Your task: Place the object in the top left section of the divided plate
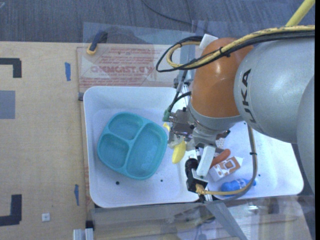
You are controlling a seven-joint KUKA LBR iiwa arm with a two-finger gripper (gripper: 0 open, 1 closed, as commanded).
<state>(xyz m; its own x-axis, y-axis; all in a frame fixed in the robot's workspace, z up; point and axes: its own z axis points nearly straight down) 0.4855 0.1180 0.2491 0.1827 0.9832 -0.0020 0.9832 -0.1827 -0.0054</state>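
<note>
White bin holds a teal divided plate, three sections bare, left of the gripper. Yellow banana-like object directly under the gripper, just beside the plate's right rim; grip state cannot be told. Right of the gripper: orange piece, small carton, blue item

the grey arm bears the letters "uka".

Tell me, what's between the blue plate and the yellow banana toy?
Just bare white bin floor, seen in the camera view, between the divided plate and the yellow banana-shaped toy.
</note>
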